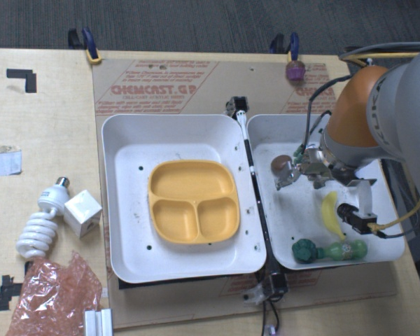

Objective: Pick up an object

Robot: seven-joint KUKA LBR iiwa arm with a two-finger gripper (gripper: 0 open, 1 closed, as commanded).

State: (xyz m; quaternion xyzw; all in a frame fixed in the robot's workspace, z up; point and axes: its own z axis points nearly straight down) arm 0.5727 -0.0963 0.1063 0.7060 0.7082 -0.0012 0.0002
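Observation:
My gripper (292, 171) hangs low over the upper left part of the right bin (287, 222), at the end of the grey arm with the orange band (353, 114). A small round brown object (279, 164) lies right beside the gripper's tip, on its left. I cannot see whether the two touch. A yellow banana (328, 214) lies in the same bin, below and to the right of the gripper. A green bottle-like toy (327, 250) rests along the bin's near wall.
The left bin (126, 187) holds a yellow divided plate (194, 201). A metal divider rail (250, 166) runs between the bins. Outside, on the bench's left, are a spiral light bulb (40, 226), a white cube (82, 213) and a crumpled pink wrap (52, 296).

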